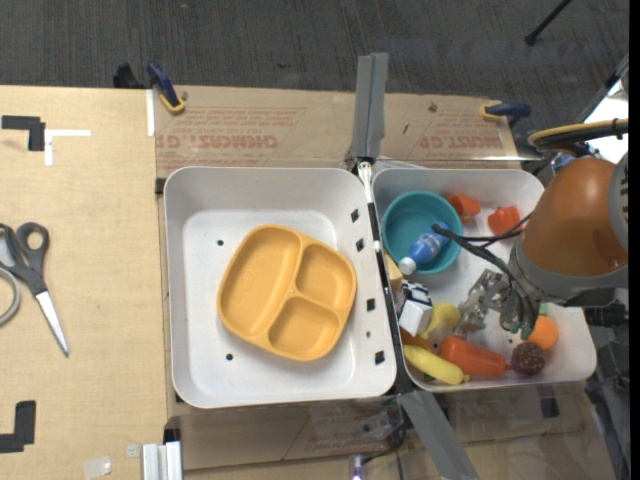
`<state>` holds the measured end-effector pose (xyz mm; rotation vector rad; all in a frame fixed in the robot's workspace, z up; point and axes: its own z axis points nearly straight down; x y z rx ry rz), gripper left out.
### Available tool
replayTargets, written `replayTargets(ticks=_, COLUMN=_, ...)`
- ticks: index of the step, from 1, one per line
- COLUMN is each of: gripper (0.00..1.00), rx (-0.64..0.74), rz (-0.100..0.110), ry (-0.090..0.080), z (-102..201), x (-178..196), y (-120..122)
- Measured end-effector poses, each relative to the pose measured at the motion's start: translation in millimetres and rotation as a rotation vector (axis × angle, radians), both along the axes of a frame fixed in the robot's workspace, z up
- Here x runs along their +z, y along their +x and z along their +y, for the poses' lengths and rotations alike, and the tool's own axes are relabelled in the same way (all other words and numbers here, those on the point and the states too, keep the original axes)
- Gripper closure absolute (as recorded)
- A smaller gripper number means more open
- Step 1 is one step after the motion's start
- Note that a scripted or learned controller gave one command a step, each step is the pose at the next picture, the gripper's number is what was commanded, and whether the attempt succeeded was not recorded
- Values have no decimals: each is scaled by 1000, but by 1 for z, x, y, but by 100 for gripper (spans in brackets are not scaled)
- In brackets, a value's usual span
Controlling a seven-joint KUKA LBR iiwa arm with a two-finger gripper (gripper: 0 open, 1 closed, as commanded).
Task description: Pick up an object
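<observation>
Far left, on bench (90,298): scissors (35,278) w/ grey handles, blades pointing down-right. Black corner marks near top-left and bottom-left of bench surface.

Left bin (185,298): white, shallow. Holds yellow divided plate (288,292) w/ three compartments, lying flat, roughly centred, rotated slightly. Nothing on plate.

Behind both bins: cardboard sheet (240,133) w/ mirrored print, held by blue clamps (165,86) at left and right ends. Grey bar (368,103) running up from junction of bins.

Right bin (420,173): white, touching left bin along divider. Contents, L to R:
- Teal bowl (420,223) in upper-left part; blue-and-white bottle (424,251) leaning over its lower rim, cap end toward bin floor.
- Small white box (413,313) w/ dark print, just below bottle, near divider.
- Yellow banana-like item (432,365) at lower-left, along front wall.
- Red-orange long item (472,356), touching banana-like item at its right.
- Two orange pieces (465,205) near back wall, right of bowl.
- Dark red round item (528,359) at lower right; small orange item (544,332) just above it.

Arm (575,218): orange band prominent at right, over right bin. Gripper (487,300) low in bin centre, between white box and small orange item, just above red-orange long item. Metal fingers angled down-left. Jaw state: cannot tell; nothing seen clamped between them.
</observation>
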<state>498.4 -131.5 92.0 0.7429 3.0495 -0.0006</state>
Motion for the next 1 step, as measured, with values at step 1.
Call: replayTargets(ticks=1, gripper=100, rx=-482, rz=3, ry=0, z=32, x=-1, y=16)
